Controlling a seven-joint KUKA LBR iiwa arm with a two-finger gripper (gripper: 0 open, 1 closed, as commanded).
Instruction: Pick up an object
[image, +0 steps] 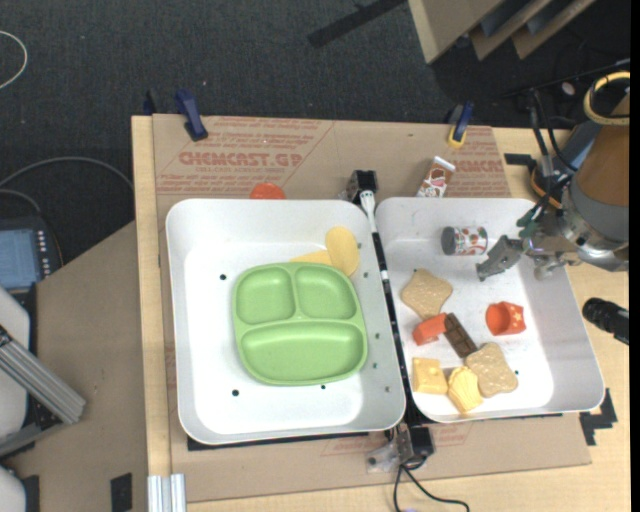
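You are at the start of the pick: nothing is lifted yet. Your gripper (503, 256) hangs over the upper right of the right bin (570, 375), fingers spread apart and empty, with no item between them. The closest candidate is the small tin can (465, 240) lying on its side just left of the fingers. Lower in that bin lie a toast slice (427, 291), a red cup (506, 318), a brown chocolate bar (459, 335) and yellow cheese pieces (447, 381). The green divided tray (297, 324) sits in the left bin (195, 300). Descent, closing and lifting all remain.
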